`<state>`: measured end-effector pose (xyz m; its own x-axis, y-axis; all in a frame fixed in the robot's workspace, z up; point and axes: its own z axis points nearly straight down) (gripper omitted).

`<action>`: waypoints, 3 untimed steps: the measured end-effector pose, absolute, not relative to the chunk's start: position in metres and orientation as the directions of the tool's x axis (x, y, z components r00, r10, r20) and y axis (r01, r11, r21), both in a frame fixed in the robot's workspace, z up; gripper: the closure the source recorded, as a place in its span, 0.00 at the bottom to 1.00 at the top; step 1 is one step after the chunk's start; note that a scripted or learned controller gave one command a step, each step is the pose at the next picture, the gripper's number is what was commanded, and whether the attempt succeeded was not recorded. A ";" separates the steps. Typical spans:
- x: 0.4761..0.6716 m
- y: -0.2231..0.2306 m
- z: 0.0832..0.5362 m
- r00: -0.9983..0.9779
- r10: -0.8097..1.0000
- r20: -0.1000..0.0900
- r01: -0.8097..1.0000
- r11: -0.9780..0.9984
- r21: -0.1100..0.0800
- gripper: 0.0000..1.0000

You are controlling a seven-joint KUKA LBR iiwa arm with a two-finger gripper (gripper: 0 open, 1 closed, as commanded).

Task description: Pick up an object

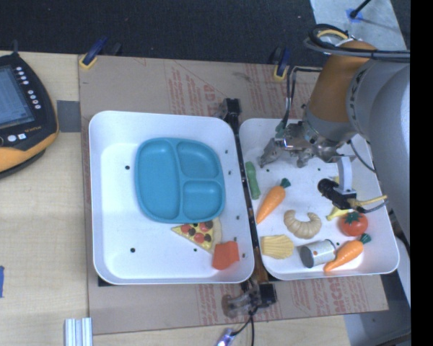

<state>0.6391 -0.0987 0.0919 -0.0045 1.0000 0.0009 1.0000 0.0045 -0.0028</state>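
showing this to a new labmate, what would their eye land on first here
Probably the blue divided plate, large and bright in the left bin, with a pizza slice just below it. Next, the grey and orange arm reaching over the right bin, its gripper above a scatter of toy food: two carrots, a tomato, a croissant.

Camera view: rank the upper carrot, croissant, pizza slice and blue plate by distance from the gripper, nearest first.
Measured from the gripper at the right bin's top:
1. Upper carrot, just below-left of it, right bin.
2. Croissant, lower, mid right bin.
3. Blue plate, left bin, across the divider.
4. Pizza slice, left bin, below the plate.
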 end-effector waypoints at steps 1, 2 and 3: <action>0.650 -0.092 0.092 -0.003 1.000 0.001 1.000 0.003 -0.001 0.00; 0.656 -0.094 0.092 -0.005 1.000 0.001 1.000 0.005 -0.001 0.00; 0.656 -0.092 0.092 -0.004 1.000 0.001 1.000 0.004 -0.002 0.00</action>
